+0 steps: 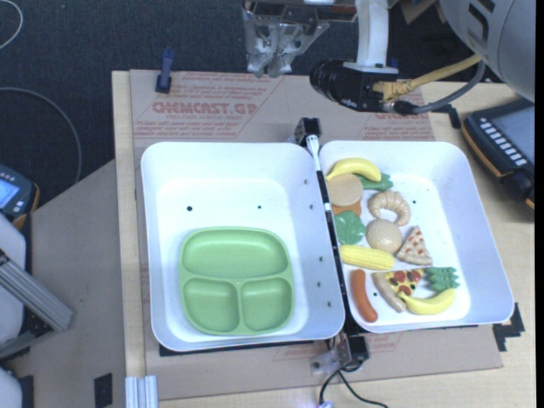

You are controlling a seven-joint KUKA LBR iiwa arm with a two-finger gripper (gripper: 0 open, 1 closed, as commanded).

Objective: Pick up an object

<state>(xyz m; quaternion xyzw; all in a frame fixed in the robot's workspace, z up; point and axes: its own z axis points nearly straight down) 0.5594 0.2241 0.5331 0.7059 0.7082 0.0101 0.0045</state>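
Note:
The right bin [476, 253] holds several toy foods: a banana [354, 169], a burger [345, 192], a shrimp [389, 202], a corn cob [367, 257], a pizza slice [414, 246], a red sausage [364, 295], a second banana [429, 303] and green leafy pieces [349, 226]. My gripper [274, 56] hangs high at the top of the view, beyond the far edge of the bins, above the cardboard. Nothing shows between its fingers.
The left bin [170, 185] holds a green three-compartment plate [236, 279]. A blue clip [164, 72] lies on the cardboard at the back left. A black tablet-like device [501, 143] sits at the right edge. Cables lie near the bench's front edge.

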